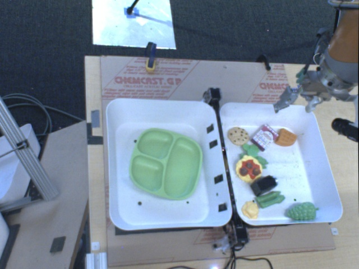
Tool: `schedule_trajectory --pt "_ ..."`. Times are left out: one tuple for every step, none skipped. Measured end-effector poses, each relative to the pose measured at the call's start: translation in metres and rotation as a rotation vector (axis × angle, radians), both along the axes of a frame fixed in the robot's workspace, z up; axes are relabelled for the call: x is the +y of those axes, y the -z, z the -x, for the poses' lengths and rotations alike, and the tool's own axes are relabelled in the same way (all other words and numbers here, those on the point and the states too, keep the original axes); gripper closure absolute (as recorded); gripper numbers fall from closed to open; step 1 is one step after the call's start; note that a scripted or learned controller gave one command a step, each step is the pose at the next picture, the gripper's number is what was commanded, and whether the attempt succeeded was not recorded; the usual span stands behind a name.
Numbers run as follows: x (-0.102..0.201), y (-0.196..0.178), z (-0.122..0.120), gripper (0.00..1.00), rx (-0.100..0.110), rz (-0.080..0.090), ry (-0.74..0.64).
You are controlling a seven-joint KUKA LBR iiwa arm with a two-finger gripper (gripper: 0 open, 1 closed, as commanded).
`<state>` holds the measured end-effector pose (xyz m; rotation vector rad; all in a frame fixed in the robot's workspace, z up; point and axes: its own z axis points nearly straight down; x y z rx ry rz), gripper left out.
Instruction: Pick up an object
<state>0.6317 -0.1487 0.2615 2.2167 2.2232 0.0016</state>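
Camera view:
Bins: two shallow white bins side by side on the worktop (pixel 168 72) — left bin (pixel 120 206), right bin (pixel 322 172).
Left bin contents: one green divided plate (pixel 166 163), three compartments, lying flat mid-bin.
Right bin contents: eight small toy foods — one cookie (pixel 238 135), one red-and-white packet (pixel 264 136), one orange wedge (pixel 285 137), one small pizza (pixel 249 168) with a green piece at its upper edge, one black block (pixel 263 184), one green bean pod (pixel 270 199), one yellow piece (pixel 250 209), one green bunch of grapes (pixel 302 210).
Layout: items clustered toward the right bin's left side; pizza, block and pod touching or nearly so.
Pincer: (pixel 295 98) spread, pinching nothing, above the right bin's far rim, apart from all items.
Surroundings: clamps on the worktop's far edge.
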Motion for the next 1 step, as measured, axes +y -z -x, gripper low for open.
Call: schedule_trajectory --pt "0.0098 0.0568 0.016 0.0 0.005 -0.002 0.003"
